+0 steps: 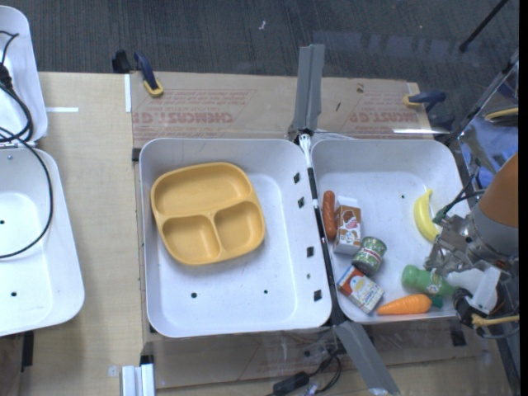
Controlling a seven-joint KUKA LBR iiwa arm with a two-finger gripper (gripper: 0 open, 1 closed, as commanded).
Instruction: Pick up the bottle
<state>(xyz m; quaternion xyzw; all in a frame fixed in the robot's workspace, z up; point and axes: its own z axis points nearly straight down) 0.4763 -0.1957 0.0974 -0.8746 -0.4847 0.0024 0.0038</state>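
Note:
The green bottle [418, 278] lies on its side in the right bin [388, 172], near the bin's front right corner. My gripper [443, 260] hangs right over the bottle's right end and hides part of it. The arm comes in from the right edge, its orange band just above the wrist. The bottle rests on the bin floor, just above an orange carrot [404, 305].
A banana [424, 215] lies just beyond the gripper by the right wall. A sausage [330, 213], two small cartons [349, 227] [360, 288] and a green can [370, 255] crowd the bin's left half. The left bin [165, 304] holds a yellow divided plate [208, 212].

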